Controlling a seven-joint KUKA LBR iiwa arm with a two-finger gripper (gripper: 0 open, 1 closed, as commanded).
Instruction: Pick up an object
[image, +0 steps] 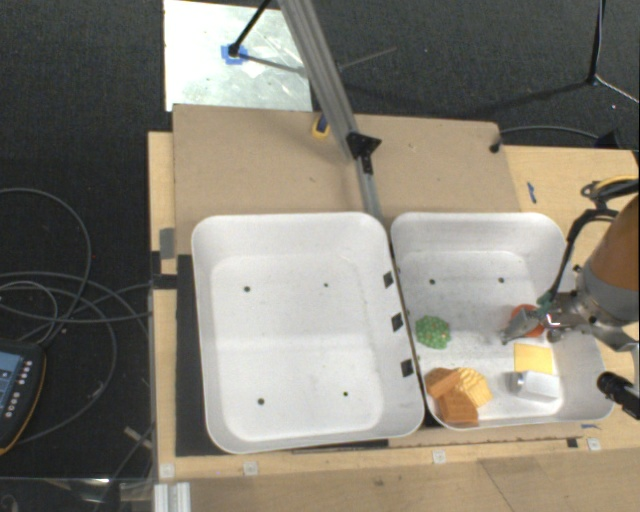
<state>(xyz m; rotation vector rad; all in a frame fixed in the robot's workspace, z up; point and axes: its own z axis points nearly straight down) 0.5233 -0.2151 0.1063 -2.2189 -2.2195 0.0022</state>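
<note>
This was a robotics lab or test cell, not a home or shop. A plywood-topped bench (270, 160) stood on dark industrial carpet (70, 120), and it carried two shallow white bins, a left bin (215, 300) and a right bin (545, 235), set side by side and joined by black clips (396, 322). A grey metal pole (325, 70) slanted over the bench like a camera or light mount. Loose black cables (50, 300) lay coiled on the floor beside a handheld control pendant (15, 385), and more cable ran across the upper right. The robot arm (610, 270) itself reached in at the right edge.
</note>
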